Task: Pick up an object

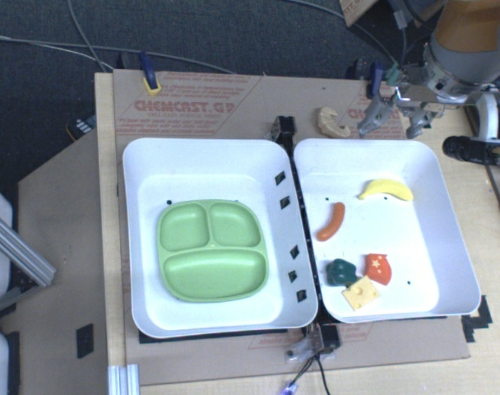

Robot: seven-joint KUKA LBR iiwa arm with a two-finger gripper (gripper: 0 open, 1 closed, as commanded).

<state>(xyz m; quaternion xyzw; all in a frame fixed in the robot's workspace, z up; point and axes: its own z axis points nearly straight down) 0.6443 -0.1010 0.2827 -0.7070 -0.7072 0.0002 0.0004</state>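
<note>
The task stood at its first step: nothing had been picked, and the arm was only in the approach. The gripper (395, 115) hung above the far edge of the right bin (447, 220), near that bin's far right corner, with its two fingers spread apart and nothing between them. It was over the bin's rim and the table (233, 97) behind it rather than over any of the objects.

The things that could be taken all lay in the right bin. A yellow banana (386, 190) rested nearest the gripper, toward the bin's far side. An orange-red sausage (331, 220) lay at a slant closer to the divider between the two bins. Near the front edge sat a close group: a dark green piece (341, 271), a red piece (378, 267) just beside it, and a yellow cheese wedge (361, 293) touching or nearly touching both. The left bin (143, 220) held a green divided plate (212, 248). A tan curved object (333, 123) lay on the table just beyond the right bin's far edge.

The next move, as I judged it, called for carrying the open gripper inward over one object and lowering it there. The banana and the sausage lay apart from the rest, so either looked an easier target than the crowded group at the front, where the fingers might catch a neighbour.
</note>
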